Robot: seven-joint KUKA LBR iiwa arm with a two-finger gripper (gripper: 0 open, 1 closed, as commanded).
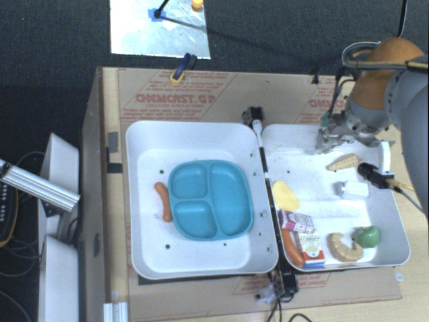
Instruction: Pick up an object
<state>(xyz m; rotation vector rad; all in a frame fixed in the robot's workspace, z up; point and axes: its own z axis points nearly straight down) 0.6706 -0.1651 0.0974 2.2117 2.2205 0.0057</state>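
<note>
My gripper (pixel 327 138) hangs over the back edge of the right bin (pixel 389 217), just left of and behind a tan cone (pixel 342 162). Nothing shows in its grasp. In that bin also lie a white block (pixel 353 190), a yellow piece (pixel 285 195), a red and white packet (pixel 297 221), an orange sausage-like stick (pixel 290 246), a small carton (pixel 311 248), a tan ring-shaped pastry (pixel 344 247) and a green pepper (pixel 367 235).
The left bin (pixel 144 153) holds a blue divided plate (pixel 209 198) with an orange sausage (pixel 163 200) beside it on the left. A black clip (pixel 255 116) sits on the ridge between the bins. The grey arm (pixel 395 86) covers the right bin's back corner.
</note>
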